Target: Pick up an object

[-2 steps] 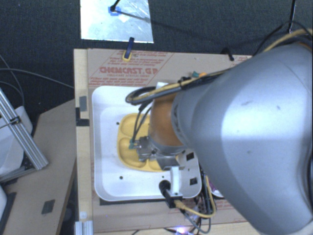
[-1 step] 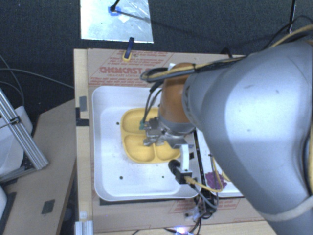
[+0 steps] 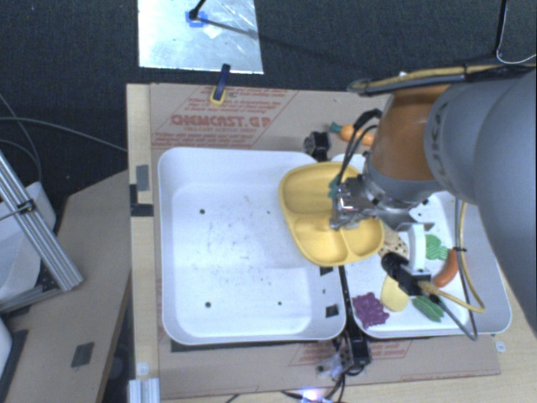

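Light falls evenly and brightly from above, so the left white bin (image 3: 180,250) reads almost blown out, with soft shadows along its inner walls. A silvery sheet (image 3: 200,23) at the top throws mottled glare. The arm (image 3: 470,133) looms large and slightly soft; overall sharpness is modest, with some graininess.

Pincer (image 3: 340,212) grips a yellow dish (image 3: 323,225) between both bins.

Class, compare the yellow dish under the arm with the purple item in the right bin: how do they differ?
The yellow dish is far larger than the purple item. The dish looks smooth; the purple item looks bumpy. The dish straddles the divide between both bins; the purple item lies wholly in the right bin. Both look like toys.
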Tool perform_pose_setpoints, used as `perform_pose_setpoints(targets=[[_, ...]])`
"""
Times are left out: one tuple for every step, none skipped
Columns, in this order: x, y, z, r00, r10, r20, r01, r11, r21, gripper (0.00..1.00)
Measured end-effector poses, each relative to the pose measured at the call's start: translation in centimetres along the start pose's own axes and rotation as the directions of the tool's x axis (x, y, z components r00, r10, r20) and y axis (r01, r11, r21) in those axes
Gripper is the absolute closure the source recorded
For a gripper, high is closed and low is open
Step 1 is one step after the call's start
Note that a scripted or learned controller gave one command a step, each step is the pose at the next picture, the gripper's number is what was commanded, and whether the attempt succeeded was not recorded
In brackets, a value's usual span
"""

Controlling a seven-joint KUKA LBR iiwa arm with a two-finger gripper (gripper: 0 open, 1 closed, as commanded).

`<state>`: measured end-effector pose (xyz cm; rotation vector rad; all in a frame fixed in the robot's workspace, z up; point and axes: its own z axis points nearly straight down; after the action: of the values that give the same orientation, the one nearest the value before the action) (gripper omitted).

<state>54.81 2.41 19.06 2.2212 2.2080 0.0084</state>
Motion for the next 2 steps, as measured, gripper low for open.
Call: perform_pose_setpoints(targets=[[13.5,1.9,-20.8,1.000,-0.022,-0.012,0.022,1.000,-0.010,1.00],[9.4,6.5,-35.4,1.000,-0.005,-0.005,0.005,1.000,-0.011,1.00]])
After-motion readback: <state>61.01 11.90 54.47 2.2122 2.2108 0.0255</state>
